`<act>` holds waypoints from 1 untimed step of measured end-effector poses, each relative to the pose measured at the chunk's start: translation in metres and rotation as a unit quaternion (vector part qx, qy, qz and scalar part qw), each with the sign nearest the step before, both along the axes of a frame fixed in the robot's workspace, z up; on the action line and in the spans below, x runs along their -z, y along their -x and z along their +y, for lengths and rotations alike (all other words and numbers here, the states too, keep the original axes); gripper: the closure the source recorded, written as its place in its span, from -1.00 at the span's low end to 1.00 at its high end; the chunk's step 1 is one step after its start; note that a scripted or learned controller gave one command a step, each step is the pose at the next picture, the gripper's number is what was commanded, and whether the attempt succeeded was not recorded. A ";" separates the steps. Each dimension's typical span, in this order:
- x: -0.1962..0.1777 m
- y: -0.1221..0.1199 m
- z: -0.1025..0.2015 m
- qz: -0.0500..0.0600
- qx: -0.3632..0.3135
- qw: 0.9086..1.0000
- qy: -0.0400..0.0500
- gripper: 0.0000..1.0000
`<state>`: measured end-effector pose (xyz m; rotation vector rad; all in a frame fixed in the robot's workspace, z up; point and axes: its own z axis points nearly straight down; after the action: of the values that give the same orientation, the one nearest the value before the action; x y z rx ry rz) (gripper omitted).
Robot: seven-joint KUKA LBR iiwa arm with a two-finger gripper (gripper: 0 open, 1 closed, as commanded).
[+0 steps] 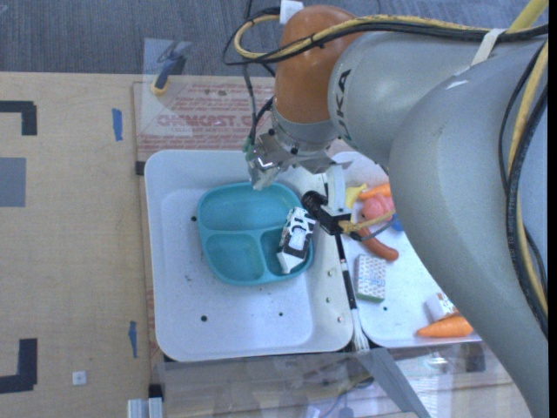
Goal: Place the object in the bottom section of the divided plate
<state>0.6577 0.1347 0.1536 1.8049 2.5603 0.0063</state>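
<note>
My pincer (261,178) is hanging over the top edge of the blue plate (228,220). I cannot tell if it is open. A black-and-white thing (296,237) is lying just below and right of it.

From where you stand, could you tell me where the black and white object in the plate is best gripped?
Probably across its narrow middle, coming straight down. The black and white object lies lengthwise in the right compartment of the teal divided plate, close to the rim, so closing across its short width looks likeliest to leave the fingers room.
</note>
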 end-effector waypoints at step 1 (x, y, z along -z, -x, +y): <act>0.032 -0.004 0.032 0.004 -0.164 0.986 0.000 1.00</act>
<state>0.6616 0.1664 0.1215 1.3646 2.8280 0.0022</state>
